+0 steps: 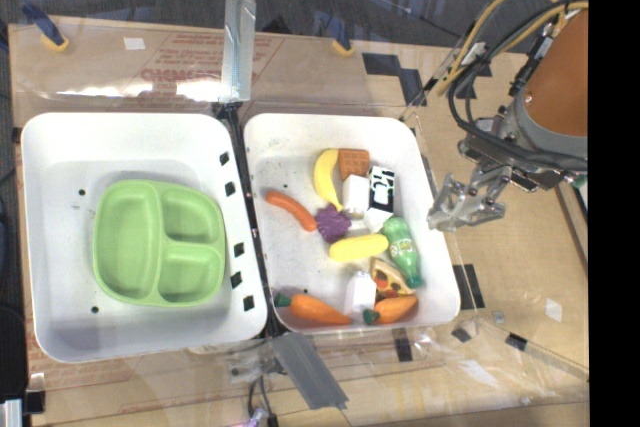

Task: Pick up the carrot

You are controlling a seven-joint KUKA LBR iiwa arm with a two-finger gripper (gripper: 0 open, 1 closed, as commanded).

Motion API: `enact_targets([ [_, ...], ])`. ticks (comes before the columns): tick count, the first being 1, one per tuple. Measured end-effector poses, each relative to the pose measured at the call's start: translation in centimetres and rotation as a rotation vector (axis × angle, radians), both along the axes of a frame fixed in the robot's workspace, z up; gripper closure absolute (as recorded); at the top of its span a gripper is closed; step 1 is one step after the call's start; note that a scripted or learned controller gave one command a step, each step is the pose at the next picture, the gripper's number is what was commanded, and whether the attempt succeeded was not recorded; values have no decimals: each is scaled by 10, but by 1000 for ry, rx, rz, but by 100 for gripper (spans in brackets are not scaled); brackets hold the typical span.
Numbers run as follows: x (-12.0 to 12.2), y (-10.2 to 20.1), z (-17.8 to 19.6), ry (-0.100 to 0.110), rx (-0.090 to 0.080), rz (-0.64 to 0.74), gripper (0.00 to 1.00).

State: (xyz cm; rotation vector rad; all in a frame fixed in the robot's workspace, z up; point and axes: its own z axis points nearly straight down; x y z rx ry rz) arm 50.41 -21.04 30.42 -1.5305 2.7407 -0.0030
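Arm (560,85): reaches in from the right, orange band above the wrist, yellow and black cables looped over it.
End effector (455,212): hangs outside the right bin, just beside its right wall, over the bench; the metal fingers (443,209) point down and to the left, a little apart, with nothing between them.
Carrot (312,311): lies on its side along the front wall of the right bin, near the front left corner, green top to the left.
Second carrot (392,309): a shorter orange one just to the right, also by the front wall.
Right bin (420,150): also holds a banana (325,177), a brown block (353,162), a black-and-white box (381,187), a red sausage (290,209), purple grapes (333,223), a yellow piece (358,247), a green bottle (401,252), a pizza slice (390,277) and a white bottle (360,292).
Left bin (40,155): holds a green plate (158,242) with three compartments, lying flat near the middle.
Bench (520,285): brown, under clear plastic, with black tape marks.
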Motion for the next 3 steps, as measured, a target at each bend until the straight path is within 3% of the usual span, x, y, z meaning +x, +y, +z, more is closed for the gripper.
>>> enact_targets([
  [1,-25,1,-9,6,2,287,100],
  [2,-26,0,-7,0,-2,711,100],
  [3,-27,13,-41,5,2,1019,100],
])
